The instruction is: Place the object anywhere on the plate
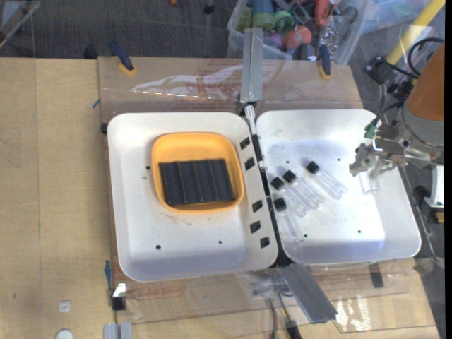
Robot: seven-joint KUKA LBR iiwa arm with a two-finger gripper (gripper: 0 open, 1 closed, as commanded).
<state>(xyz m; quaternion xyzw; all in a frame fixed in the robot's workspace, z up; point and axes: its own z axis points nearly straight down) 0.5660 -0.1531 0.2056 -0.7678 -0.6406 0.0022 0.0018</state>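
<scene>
Pale wooden bench (pixel 42 189), grey carpet (pixel 106 13) behind, clear tub (pixel 304 9) of colourful toys.

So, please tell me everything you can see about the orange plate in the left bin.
The orange plate is a rounded square with a raised rim, plastic by its look. It lies flat in the left bin, toward the bin's far side. A dark ribbed rectangular slab rests on it, covering much of its floor. Nothing else touches it.

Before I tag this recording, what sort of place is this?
Probably a robotics lab bench for pick-and-place trials: two white bins taped to a wooden table, a robot arm reaching in, and a clear tub of mixed toys behind.
</scene>
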